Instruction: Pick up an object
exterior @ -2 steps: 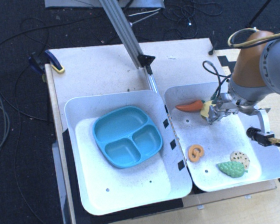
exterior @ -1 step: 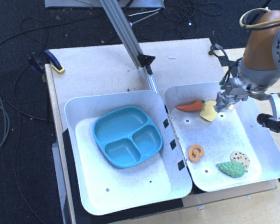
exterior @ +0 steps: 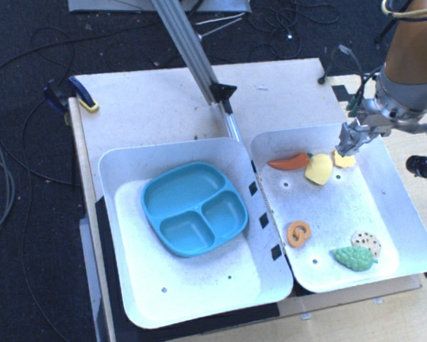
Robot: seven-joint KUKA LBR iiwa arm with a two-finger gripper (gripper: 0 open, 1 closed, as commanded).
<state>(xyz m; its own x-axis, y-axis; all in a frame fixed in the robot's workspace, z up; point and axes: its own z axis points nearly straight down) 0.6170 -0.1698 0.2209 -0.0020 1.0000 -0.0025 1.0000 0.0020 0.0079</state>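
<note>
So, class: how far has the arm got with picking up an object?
Done: the gripper has reached the right bin, low over a small yellow piece beside the yellow fruit. In hand: closing on it. Left: gripping and lifting; nothing looks raised yet.

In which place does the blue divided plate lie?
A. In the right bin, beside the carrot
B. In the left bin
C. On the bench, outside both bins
B: the blue divided plate lies inside the left bin, while the carrot is in the right bin.
</note>
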